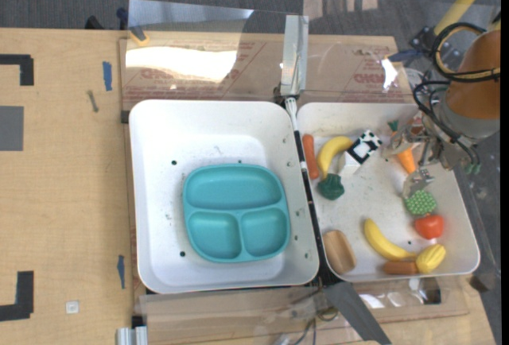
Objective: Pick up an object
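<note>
My gripper (421, 170) hangs low over the right side of the right bin (469, 252), reaching in from the upper right under the orange wrist band. Just to its left lies a small orange carrot (406, 160). A green bumpy ball (421, 203) sits right beneath its tip, with a red tomato (429, 226) below that. Further left are a yellow banana (334, 151), a black-and-white toy (364, 147), a broccoli piece (331, 188) and an orange sausage (310, 156). I see nothing lifted off the bin floor.
Near the bin's front lie a second banana (385, 241), a lemon (430, 257), a brown sausage (398, 266) and a bread roll (339, 250). The left bin (151, 137) holds a teal divided plate (236, 211). Clear plastic panels stand behind both bins.
</note>
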Action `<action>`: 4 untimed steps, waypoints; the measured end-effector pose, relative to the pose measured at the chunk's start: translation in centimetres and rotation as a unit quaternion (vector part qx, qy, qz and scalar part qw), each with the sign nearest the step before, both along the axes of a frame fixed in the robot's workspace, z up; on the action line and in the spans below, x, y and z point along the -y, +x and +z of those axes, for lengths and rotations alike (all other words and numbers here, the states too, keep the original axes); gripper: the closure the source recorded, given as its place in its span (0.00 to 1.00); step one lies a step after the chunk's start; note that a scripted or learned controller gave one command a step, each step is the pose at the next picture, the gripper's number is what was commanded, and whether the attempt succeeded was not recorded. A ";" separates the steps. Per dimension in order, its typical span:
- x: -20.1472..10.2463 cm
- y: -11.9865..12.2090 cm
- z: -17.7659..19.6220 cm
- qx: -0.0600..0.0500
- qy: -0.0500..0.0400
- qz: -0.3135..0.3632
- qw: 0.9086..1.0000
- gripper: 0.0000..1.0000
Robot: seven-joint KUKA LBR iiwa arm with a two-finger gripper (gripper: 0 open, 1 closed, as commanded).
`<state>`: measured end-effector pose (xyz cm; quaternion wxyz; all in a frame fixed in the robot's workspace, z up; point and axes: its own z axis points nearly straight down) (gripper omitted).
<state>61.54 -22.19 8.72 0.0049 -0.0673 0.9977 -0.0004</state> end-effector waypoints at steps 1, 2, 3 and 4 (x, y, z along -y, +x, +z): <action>0.0 0.4 1.5 0.008 -0.001 -0.001 1.000 1.00; 0.0 0.4 1.4 0.007 -0.001 -0.001 1.000 0.00; -1.0 -5.7 0.1 0.000 0.000 0.007 1.000 0.00; -3.8 -3.0 0.1 0.002 0.000 -0.015 1.000 0.00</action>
